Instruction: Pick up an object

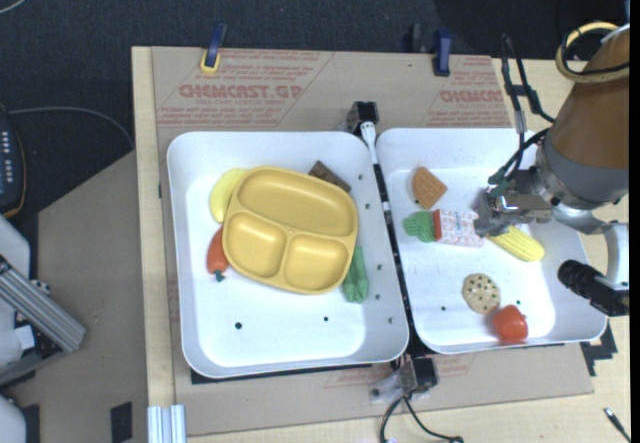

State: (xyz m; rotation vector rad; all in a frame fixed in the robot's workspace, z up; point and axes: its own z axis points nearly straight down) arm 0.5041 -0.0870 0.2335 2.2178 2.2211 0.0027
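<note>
In the camera view, the counter [300,81] carries two shallow white bins set side by side, so anything dropped stays penned within reach of the arm. The left bin [200,331] holds a yellow compartment tray [290,229] lying on top of other pieces: a yellow item [222,193] peeks from under its upper left edge, a red and orange piece [217,256] from its lower left, a green piece [355,279] from its lower right, and a dark brown one [328,174] from its top. Buried like that, those are poor picks.

The right bin [440,326] spreads its things apart, which suits a single grasp. An orange wedge [429,187] lies near the top, a green and red piece [423,226] sits touching a pale speckled packet [459,228], a cookie [481,292] and a red tomato-like toy [510,324] lie lower, just beside each other.

The end effector [500,213] hangs low over the right bin, between the speckled packet and a yellow corn-like toy [518,244], which lies just below and right of it. The arm reaches in from the right, so this spot is an easy approach. Whether it is wide, narrow or gripping anything, I cannot tell; its tips are lost against the clutter. My judgement is that the packet or the corn is the target and the grasp is not yet proven.
</note>
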